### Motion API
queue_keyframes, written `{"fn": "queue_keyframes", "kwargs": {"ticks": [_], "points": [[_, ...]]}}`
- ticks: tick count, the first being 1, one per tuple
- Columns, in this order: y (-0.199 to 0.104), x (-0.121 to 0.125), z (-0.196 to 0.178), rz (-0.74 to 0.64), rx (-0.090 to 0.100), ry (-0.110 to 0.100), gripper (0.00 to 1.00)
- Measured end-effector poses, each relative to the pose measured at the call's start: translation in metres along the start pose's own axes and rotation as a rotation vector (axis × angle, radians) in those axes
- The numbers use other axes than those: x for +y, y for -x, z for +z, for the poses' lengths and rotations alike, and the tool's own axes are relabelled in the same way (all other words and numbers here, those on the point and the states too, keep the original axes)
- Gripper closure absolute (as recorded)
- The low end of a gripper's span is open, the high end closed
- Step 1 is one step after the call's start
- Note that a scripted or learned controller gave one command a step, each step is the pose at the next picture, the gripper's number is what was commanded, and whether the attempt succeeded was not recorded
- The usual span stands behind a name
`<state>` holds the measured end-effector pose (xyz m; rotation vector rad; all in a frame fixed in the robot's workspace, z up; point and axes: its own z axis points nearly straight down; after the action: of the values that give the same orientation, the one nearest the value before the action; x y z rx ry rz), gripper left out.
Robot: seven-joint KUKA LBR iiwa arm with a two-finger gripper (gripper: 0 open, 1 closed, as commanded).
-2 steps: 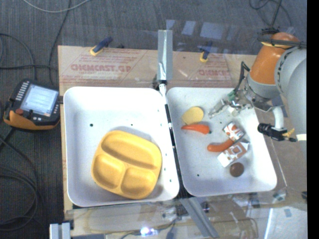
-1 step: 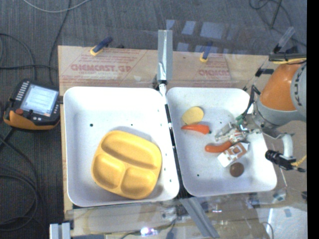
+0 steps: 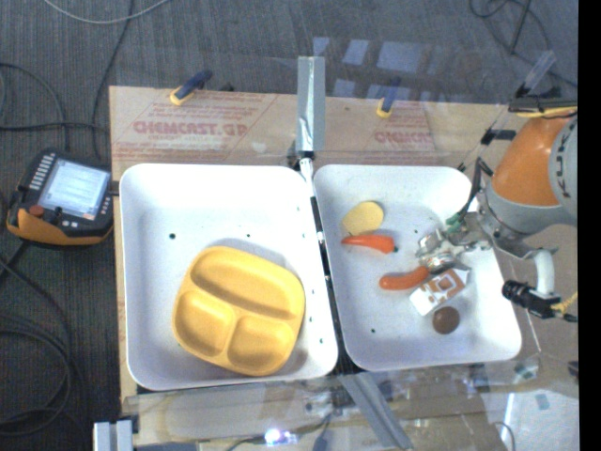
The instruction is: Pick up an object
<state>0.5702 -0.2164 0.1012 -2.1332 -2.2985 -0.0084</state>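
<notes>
Grey carpet (image 3: 235,36) is seen beneath the bench, crossed by loose cables. On it, at the left, a teach pendant (image 3: 61,198) with a lit screen and orange casing is lying. A brown board (image 3: 216,125) printed with red lettering is laid under two white bins, and two yellow-and-blue clamps are fixed at its far edge.

Left bin (image 3: 150,195): one yellow sectioned tray (image 3: 239,310) is lying tilted toward the near right corner, with three compartments facing up.

Right bin (image 3: 404,181): five small items are noted. A pale yellow rounded piece (image 3: 363,217) is lying near the far left. Just below it, touching or nearly so, an orange-red chili-shaped piece (image 3: 369,242) is placed. An orange carrot-like piece (image 3: 406,278) is lying near the middle. Beside it, to the right, a small white packet with dark print (image 3: 439,289) is set at a slant, and just below that a dark brown round item (image 3: 446,320) is resting near the bin's near right corner.

Arm: the grey body with its orange band (image 3: 531,172) is entered from the right. The gripper (image 3: 441,245) is lowered into the right bin, just above the white packet and the right end of the carrot-like piece. Whether it is spread or closed cannot be told; the metallic tip is too cluttered to be read. No item is clearly seen between its tips.
</notes>
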Motion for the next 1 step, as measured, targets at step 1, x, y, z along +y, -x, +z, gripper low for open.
{"fn": "queue_keyframes", "kwargs": {"ticks": [1], "points": [[-0.0011,0.0002,0.0001,-0.001,0.002,-0.001,0.0]]}}
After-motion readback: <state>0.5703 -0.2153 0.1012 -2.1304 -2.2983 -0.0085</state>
